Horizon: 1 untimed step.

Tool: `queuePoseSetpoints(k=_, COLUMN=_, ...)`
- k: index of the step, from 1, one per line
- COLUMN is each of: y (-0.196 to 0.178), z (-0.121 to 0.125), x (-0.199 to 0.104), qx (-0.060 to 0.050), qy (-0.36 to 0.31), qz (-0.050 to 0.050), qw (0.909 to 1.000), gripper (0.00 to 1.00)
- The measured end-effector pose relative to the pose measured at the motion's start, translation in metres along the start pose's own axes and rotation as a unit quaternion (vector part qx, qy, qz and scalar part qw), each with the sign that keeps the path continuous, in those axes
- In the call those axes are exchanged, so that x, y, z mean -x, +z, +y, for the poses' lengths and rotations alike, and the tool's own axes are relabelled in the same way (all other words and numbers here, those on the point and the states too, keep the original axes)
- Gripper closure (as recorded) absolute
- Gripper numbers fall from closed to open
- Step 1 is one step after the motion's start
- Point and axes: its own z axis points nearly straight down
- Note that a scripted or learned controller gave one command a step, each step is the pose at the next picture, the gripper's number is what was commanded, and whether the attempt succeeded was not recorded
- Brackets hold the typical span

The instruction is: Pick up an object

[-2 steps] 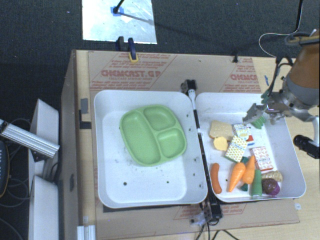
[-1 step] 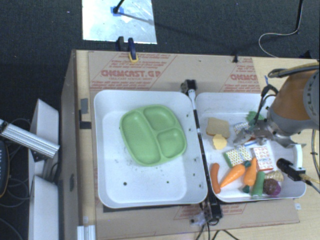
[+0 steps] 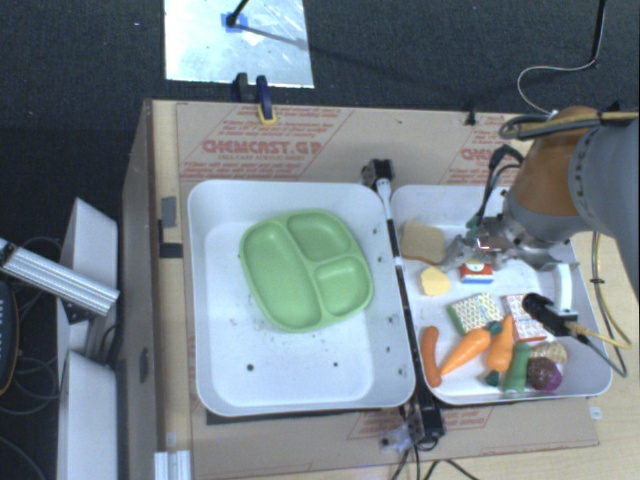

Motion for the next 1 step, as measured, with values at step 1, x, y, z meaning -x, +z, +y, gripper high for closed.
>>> queuePoseSetpoints(k=1, y=-0.0108, z=0.0007, x=0.0007, qx=0.001, qy=0.0, qz=0.0, qw=1.0, gripper=1.0)
